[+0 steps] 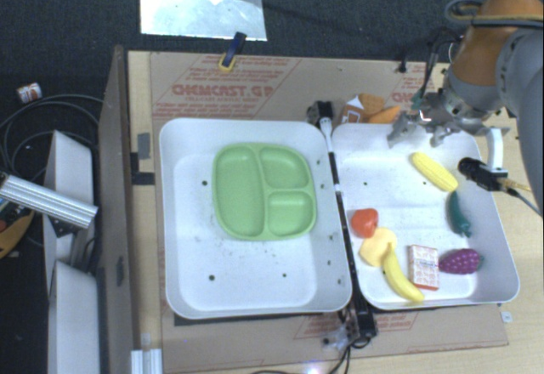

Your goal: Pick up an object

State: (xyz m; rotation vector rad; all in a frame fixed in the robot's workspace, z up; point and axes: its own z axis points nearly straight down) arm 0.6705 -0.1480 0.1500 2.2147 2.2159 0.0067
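Corn (434,171) lies loose in right bin (501,232), upper part, nearest gripper (425,133), likely target. Left bin (191,211) bears green divided plate (261,191). Arm (497,49) hangs over right bin's back edge. Fingers look spread, nothing between them; corn just below, apart from them. Banana (398,276), grapes (459,261), tomato (365,221) lie nearer front.
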